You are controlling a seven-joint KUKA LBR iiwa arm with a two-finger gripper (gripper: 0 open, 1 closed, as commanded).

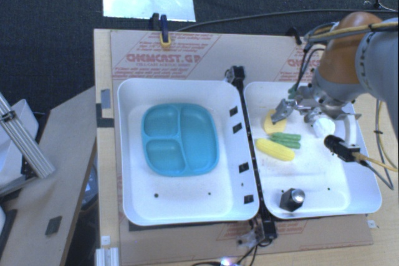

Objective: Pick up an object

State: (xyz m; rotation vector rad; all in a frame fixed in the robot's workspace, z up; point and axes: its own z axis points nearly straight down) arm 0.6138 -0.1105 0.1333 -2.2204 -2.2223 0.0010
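Where the claw (288, 110) hangs, grip unreadable: 1 yellow corn cob (275, 149), green beans (285, 139) beside.

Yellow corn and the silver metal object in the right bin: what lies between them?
Nothing: in the camera view, bare white bin floor separates the yellow corn from the silver metal object.

Bright, even overhead light; soft shadows; sharp.

Open floor beside corn (275, 149), knob (292, 199).
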